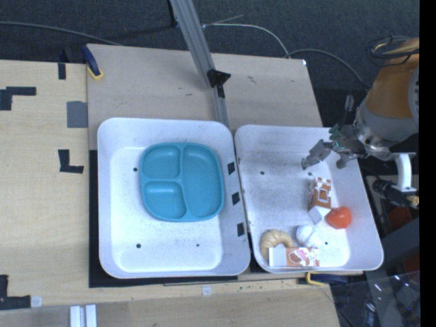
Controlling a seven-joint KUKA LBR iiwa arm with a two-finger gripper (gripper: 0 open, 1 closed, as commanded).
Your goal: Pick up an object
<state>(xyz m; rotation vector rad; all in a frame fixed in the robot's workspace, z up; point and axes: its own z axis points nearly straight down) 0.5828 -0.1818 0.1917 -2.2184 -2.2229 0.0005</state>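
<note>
In the right bin (272,148) several small objects lie near the front right: a brown-and-white packet (320,195), a red-orange ball-like item (338,217), a tan croissant-shaped piece (276,238), a small white lump (304,234) and a white-and-red box (296,256). My gripper (328,154) hovers over the bin's back right part, above and behind the packet. Its two dark fingers are spread apart with nothing between them.
The left bin (122,251) holds a blue divided plate (182,181). A slanted metal pole (196,36) rises behind the bins. The grey arm with its orange band (392,90) enters from the right edge. Cables run across the dark floor at the back.
</note>
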